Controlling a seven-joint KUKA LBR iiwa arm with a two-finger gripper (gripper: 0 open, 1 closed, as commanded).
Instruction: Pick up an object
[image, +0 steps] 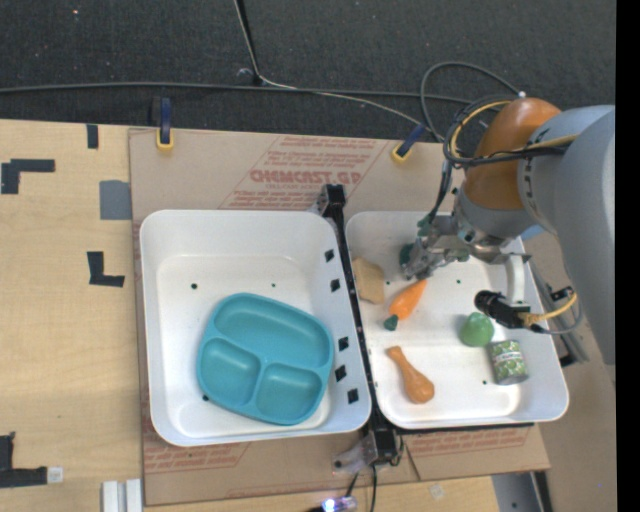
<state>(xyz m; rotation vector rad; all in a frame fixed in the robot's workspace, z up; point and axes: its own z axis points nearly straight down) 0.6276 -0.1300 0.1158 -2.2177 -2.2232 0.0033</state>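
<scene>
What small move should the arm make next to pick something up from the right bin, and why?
Probably a short descent onto the toy carrot. The gripper sits just above the carrot's upper end in the right bin, with nothing seen between its fingers, and the carrot lies apart from the green ball and the tan piece, so it looks the nearest uncrowded target.

A divided tray (265, 358) is set in the left bin (160, 240). In the right bin (540, 405), a carrot (405, 300) is placed between a wedge (370, 281) on its left and a ball (477, 328) on its right. A jar (508, 361) is found just below the ball, and a drumstick (411, 375) nearer the front.
</scene>
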